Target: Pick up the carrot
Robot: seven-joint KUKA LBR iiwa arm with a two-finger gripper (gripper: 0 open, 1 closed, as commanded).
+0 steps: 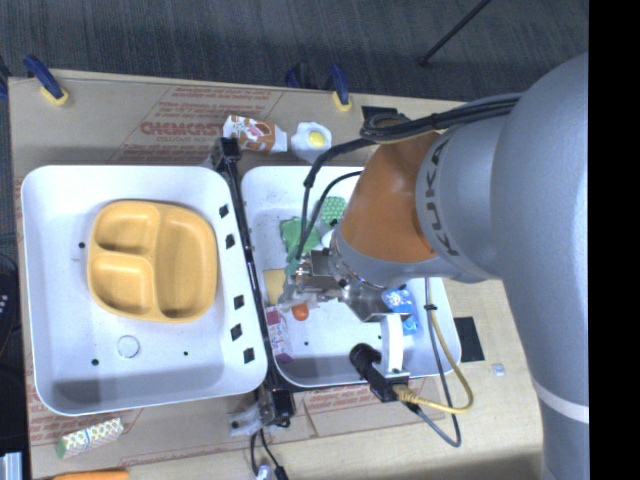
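Observation:
A small orange piece, the carrot [299, 312], lies in the right bin [262, 193] near its left wall. My gripper [308, 288] hangs just above and slightly right of it, low over the bin floor. The grey and orange wrist covers much of the bin's right half. I cannot make out whether the carrot is touched by the gripper or merely beside it.
Green items [296, 234] [331, 208] lie behind the gripper, a yellow piece [274, 286] to its left, a blue item [398, 298] under the wrist. The left bin [50, 198] holds a yellow divided plate [155, 258]. A small carton [250, 133] and a yellow-white toy [312, 138] sit behind the bins.

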